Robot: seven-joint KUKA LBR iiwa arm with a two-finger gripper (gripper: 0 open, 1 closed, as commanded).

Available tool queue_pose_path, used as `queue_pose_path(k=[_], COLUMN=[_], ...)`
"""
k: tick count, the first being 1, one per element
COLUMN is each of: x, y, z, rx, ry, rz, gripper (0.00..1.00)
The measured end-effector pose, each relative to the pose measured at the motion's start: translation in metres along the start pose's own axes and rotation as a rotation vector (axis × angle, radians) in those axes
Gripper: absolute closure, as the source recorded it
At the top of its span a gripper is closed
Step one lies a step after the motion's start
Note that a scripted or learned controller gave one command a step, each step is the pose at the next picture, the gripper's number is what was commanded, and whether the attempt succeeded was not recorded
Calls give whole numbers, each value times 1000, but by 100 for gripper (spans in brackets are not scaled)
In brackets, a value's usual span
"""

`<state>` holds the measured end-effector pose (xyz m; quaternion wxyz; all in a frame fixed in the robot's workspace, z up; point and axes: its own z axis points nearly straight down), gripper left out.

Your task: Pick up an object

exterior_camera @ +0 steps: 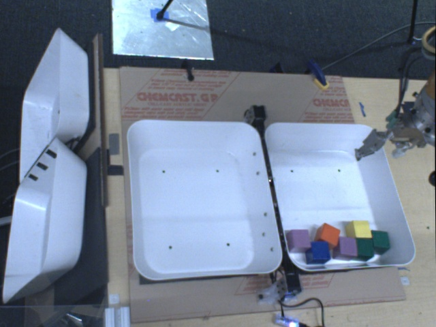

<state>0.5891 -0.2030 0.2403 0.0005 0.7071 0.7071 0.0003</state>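
Observation:
Several small blocks lie bunched along the near wall of the right bin [381, 176]: a purple block [298, 239], a blue block [317, 252], an orange block [328, 234], a second purple block [348, 246], a yellow block [360, 229] and a green block [373, 243]. My gripper [379, 143] hangs over that bin's far right corner, well away from the blocks. Its fingers [368, 146] stand apart with nothing between them.
The left bin [136, 203] sits beside the right one, the two meeting at a black clamp [257, 113]. Both rest on a cardboard sheet [177, 94]. White covers [48, 182] stand at the far left, and a metal plate [163, 19] lies behind the bins.

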Motion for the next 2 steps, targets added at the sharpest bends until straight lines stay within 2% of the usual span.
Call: queue_pose_path(k=[1,2], x=[0,110], y=[0,39], z=[-11,56], rx=[-2,5], ry=[0,3], rz=[-1,-10], gripper=[100,100])
